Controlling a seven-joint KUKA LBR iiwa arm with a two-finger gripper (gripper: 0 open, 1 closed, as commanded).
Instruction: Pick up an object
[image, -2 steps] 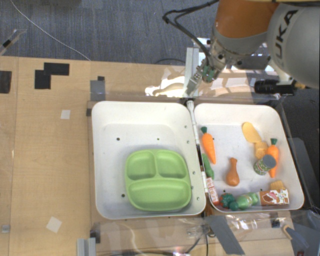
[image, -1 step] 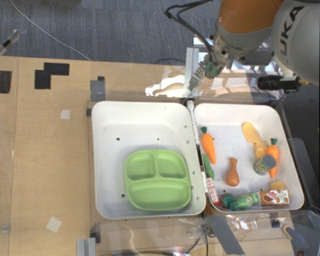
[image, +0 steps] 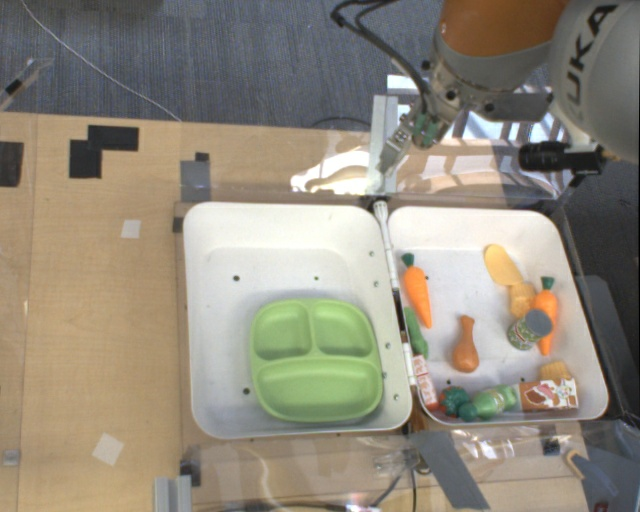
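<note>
The gripper (image: 383, 160) hangs above the far rim of the bins, right over the seam where the two meet, its pale fingers pointing down with nothing between them; whether they are open or closed cannot be told from this angle. Nothing is gripped. The nearest candidate, a carrot (image: 417, 290), lies in the right bin (image: 560, 235) close to the dividing wall, a little toward the near side from the gripper. Farther out rest a drumstick-shaped toy (image: 465, 344), a yellow piece (image: 501, 265), a second carrot (image: 545, 313) touching a small can (image: 528, 330), and, along the near edge, a green vegetable (image: 480, 403) beside a red carton (image: 549, 396). The left bin (image: 215, 235) carries a green divided plate (image: 316, 358) near its near edge.

The risk, judging from this layout: a descent from here would likely strike the shared rim rather than any toy. The carrot's closeness to the wall could block one finger, and the crowded items at the right edge could be nudged or grabbed together.
</note>
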